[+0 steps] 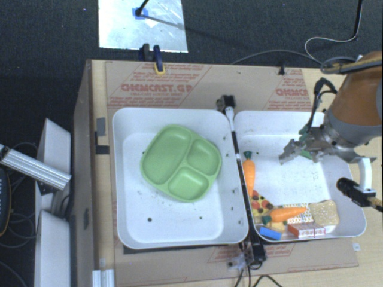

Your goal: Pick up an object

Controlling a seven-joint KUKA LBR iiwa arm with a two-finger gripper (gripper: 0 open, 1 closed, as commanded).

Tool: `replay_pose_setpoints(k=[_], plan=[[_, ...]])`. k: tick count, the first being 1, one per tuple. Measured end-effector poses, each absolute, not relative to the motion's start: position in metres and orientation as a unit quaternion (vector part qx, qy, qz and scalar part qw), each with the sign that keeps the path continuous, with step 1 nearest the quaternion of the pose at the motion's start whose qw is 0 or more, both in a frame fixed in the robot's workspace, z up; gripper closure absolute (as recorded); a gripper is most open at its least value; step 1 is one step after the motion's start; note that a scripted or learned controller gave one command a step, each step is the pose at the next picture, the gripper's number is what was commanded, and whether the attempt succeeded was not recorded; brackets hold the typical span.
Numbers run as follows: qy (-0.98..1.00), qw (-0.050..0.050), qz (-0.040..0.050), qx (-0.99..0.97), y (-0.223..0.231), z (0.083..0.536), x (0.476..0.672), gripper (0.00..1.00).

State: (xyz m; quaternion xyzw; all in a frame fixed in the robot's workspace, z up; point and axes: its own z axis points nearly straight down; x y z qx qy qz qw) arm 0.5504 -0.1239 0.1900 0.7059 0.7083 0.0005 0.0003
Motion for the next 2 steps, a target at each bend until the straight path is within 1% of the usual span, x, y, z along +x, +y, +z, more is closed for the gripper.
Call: replay_pose_setpoints(k=[1, 2], plan=[[0.707, 0.003, 0.0013, 0.707, -0.113, 0.085, 0.488, 0.00], [0.708, 0.000, 0.0006, 0.706, -0.091, 0.084, 0.487, 0.00]])
